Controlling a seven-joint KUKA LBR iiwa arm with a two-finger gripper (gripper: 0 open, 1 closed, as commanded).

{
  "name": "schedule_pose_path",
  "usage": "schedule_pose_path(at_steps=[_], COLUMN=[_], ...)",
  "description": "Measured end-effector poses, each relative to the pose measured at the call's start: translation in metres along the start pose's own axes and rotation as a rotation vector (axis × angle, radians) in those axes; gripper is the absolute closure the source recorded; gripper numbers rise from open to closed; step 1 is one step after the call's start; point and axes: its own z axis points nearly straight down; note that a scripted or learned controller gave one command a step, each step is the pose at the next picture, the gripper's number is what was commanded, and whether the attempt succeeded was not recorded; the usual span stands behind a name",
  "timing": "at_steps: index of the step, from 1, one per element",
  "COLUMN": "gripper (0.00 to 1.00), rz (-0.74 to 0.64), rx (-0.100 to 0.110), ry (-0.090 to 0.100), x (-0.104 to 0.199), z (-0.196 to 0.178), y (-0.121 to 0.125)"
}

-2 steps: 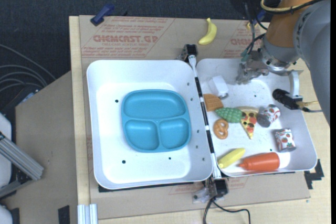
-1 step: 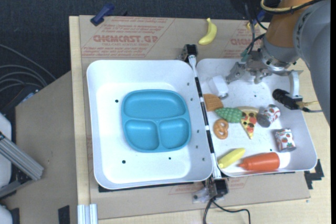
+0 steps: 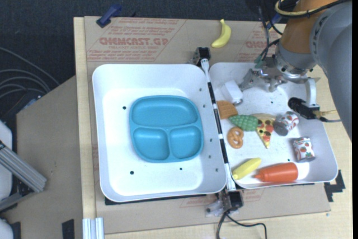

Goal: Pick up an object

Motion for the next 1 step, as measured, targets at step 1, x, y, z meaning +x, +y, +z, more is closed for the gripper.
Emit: schedule_pose_path(at_steps=[1], gripper=[0.0], rz=[0.0], rx=[0.0], ry=[0.001], x=[0.0193], z=[-0.0003], y=[0.0002])
